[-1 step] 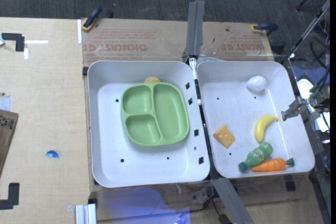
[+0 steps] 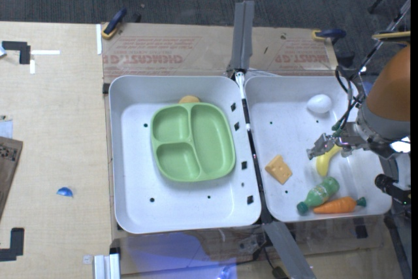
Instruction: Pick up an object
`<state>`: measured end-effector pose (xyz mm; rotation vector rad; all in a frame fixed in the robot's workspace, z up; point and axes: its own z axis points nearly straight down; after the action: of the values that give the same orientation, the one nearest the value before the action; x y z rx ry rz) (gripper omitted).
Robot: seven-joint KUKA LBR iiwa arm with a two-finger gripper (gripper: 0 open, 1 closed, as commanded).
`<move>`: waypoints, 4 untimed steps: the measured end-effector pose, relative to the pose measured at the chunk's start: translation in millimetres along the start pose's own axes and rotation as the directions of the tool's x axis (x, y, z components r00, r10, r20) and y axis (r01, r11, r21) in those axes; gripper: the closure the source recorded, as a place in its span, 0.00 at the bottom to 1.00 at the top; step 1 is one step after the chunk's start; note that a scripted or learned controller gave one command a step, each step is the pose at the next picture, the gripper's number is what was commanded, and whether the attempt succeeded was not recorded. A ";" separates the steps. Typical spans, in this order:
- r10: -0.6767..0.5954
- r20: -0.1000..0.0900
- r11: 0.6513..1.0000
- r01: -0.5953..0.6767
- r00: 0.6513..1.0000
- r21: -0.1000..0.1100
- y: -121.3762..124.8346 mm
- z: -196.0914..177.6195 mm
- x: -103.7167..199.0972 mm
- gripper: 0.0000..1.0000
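- Left bin (image 2: 124, 160), frame centre: green divided plate (image 2: 193, 142), a small orange thing peeking behind it
- Right bin (image 2: 261, 108): cheese wedge (image 2: 279, 170), white egg (image 2: 319, 104), green bottle (image 2: 319, 195), carrot (image 2: 334, 206)
- Right side: gripper (image 2: 324, 147) over the banana (image 2: 325, 162); jaws' state I cannot tell
- Risk: the curved banana could slip sideways from an off-centre pinch

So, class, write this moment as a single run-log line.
task: pick up object | gripper: over right bin, at banana | grasp: unconfirmed | nearby: green bottle, carrot
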<state>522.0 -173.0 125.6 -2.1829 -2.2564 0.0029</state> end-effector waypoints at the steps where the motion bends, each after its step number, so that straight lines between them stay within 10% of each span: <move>1: -0.120 -0.001 0.993 0.120 0.993 0.000 -37.9 35.1 -19.7 0.00; 2: -0.117 0.000 0.993 0.117 0.993 0.000 -37.6 26.6 -19.9 1.00; 4: -0.445 0.000 0.895 0.445 0.895 -0.001 -44.4 21.5 3.6 1.00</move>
<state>477.5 -170.9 104.2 -1.6090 -2.6958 0.0002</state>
